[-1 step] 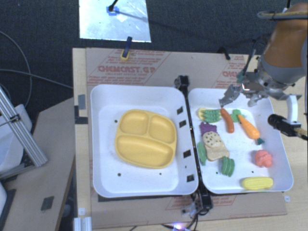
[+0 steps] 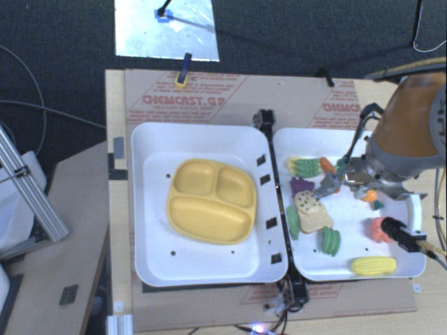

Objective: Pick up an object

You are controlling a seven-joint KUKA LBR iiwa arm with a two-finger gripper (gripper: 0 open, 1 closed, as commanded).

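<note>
The tabletop carries two white bins. The left bin holds a yellow tray. In the right bin, toy food clusters at nine o'clock; the gripper hangs just above the bread, jaws seemingly parted and empty. Nothing is picked yet.

Left bin: white, holds a pale yellow divided plate. Right bin: white. In it: yellow corn cob at 5 o'clock; green ridged piece; tan slice with dark dots; purple piece; orange-red piece. Desk sheet tan with red lettering.
</note>
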